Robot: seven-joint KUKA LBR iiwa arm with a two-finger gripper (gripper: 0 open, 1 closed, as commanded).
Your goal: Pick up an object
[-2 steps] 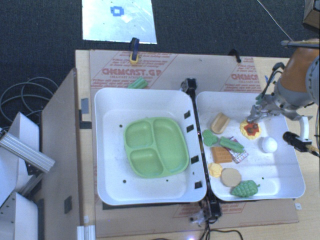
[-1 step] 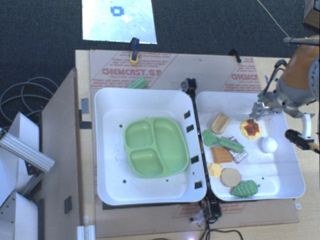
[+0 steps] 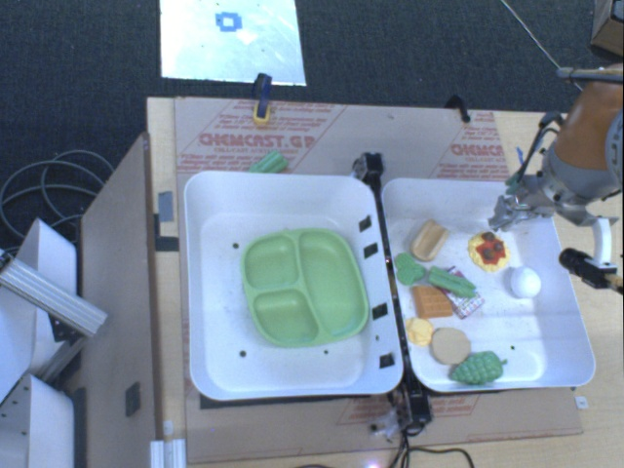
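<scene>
Gripper point(image 3: 507, 213) hangs over the far right part of the right bin point(image 3: 575, 354), at the end of the grey arm point(image 3: 585, 164) with its orange band, which comes in from the right. Whether it is clenched or released cannot be told at this size, and nothing shows in its grasp. Nearest to it, just to the near left, lies a small yellow pizza slice with red topping point(image 3: 488, 251). To the near right of that sits a white egg point(image 3: 525, 283). Left of the pizza rests a tan bread roll point(image 3: 427, 239), tilted. Nearer the middle of the bin, a cluster lies close together: a green leafy piece point(image 3: 409, 270), a green vegetable point(image 3: 452, 282) stretched across it to the right, an orange wedge point(image 3: 431, 301) just below, and a small patterned packet point(image 3: 469, 305) touching the wedge's right side. Nearer still come a yellow piece point(image 3: 419, 331), a round tan cookie point(image 3: 450, 345) beside it, and a bumpy green piece point(image 3: 477, 368) at the near wall. Across the divider, the left bin point(image 3: 210, 359) holds a pale green compartment plate point(image 3: 304, 287), set at a slight angle in its middle. Both bins sit on a brown cardboard sheet point(image 3: 322, 130) with red lettering. At the far left lies a pale square sheet point(image 3: 231, 25) with a blue mark.
</scene>
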